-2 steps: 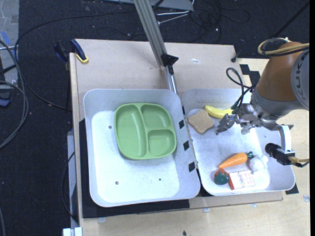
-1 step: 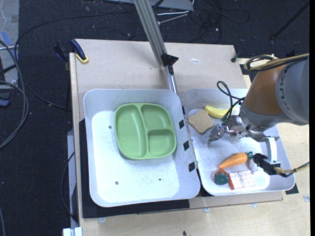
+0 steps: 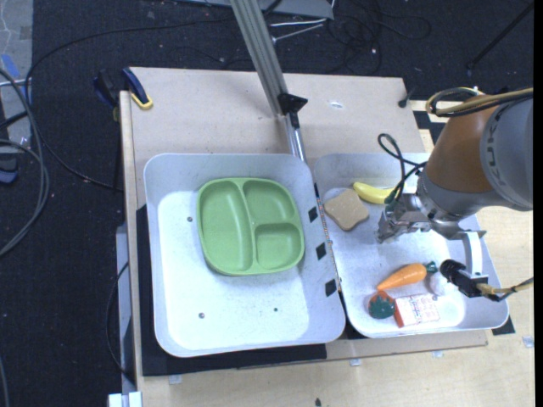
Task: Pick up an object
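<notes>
Claw poised in the right bin, nothing gripped yet.
From above, the grey two-finger claw [image 3: 392,227] hangs low; whether it is spread I cannot tell. It should drop squarely onto one target: one tan bread slice [image 3: 345,209] just left, one yellow banana [image 3: 372,192] above-left, one orange carrot [image 3: 402,276] below.

Red carton's [image 3: 417,311] print seems illegible.

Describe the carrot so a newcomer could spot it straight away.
Look in the right bin, the one the arm reaches into. Toward its near edge lies the carrot, just below the gripper and above the red-and-white carton. It is the only long orange thing there, tapering, with a green tip.
</notes>
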`<control>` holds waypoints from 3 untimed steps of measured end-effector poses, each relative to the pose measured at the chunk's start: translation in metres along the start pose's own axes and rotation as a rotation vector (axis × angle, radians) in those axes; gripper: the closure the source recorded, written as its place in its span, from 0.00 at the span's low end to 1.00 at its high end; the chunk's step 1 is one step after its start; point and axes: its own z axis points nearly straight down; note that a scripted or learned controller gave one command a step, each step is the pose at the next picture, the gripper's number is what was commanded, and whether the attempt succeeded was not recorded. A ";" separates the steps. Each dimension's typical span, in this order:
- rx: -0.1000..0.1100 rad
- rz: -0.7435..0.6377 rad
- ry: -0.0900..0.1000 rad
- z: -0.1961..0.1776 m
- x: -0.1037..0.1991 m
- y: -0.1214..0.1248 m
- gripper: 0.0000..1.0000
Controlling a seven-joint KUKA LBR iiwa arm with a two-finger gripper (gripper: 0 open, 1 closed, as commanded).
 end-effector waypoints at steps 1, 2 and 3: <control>-0.005 -0.004 -0.001 -0.064 0.002 0.001 1.00; -0.005 -0.005 -0.001 -0.111 0.002 0.002 1.00; -0.002 -0.010 0.002 -0.119 0.051 0.008 1.00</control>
